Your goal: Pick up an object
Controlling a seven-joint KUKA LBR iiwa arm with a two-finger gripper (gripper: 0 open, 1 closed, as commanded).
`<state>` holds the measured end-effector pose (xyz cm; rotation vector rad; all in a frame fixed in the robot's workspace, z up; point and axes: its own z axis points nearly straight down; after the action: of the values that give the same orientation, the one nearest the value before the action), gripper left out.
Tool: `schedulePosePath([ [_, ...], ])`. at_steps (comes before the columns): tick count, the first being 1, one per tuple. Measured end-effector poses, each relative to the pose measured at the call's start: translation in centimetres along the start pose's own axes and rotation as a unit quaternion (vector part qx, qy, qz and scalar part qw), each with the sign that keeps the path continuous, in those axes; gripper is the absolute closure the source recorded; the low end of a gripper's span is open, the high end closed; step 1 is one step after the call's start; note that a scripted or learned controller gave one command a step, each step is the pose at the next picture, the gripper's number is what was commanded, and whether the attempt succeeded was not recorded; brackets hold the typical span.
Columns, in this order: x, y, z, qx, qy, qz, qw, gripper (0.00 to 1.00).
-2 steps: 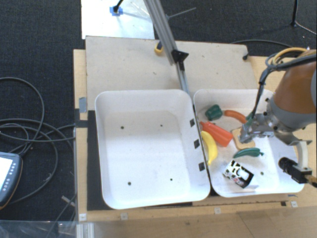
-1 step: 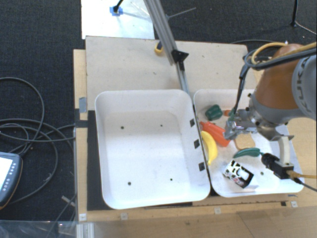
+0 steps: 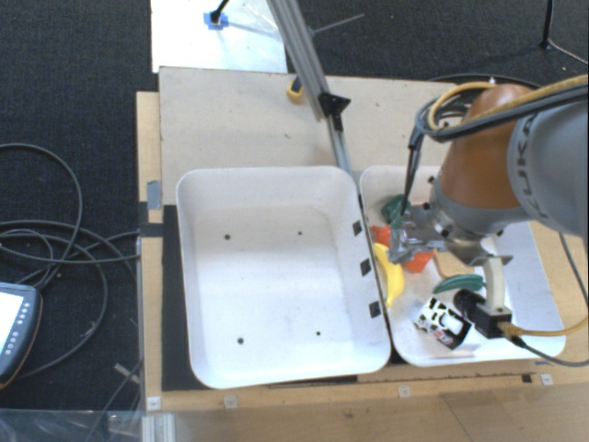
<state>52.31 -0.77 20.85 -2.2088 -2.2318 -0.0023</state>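
Note:
My gripper hangs over the left part of the right bin, below the orange band of the arm. It sits just above an orange-red object and a yellow banana-shaped piece that lies against the bin's left wall. A dark green object shows just behind the gripper. Further toward the front lie a teal piece and a black and white patterned object. The arm hides much of this bin, and nothing visible is held.
The left bin stands beside it, sharing a divider edge marked with black tabs. A slanted metal pole rises from behind the bins. Cables and a pendant lie on the floor at the left.

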Motion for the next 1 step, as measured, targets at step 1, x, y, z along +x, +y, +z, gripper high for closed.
schedulePosePath([
  [1, 5.19, -0.11, -1.46, -0.001, 0.0, 0.0, 1.0, 1.0],
])
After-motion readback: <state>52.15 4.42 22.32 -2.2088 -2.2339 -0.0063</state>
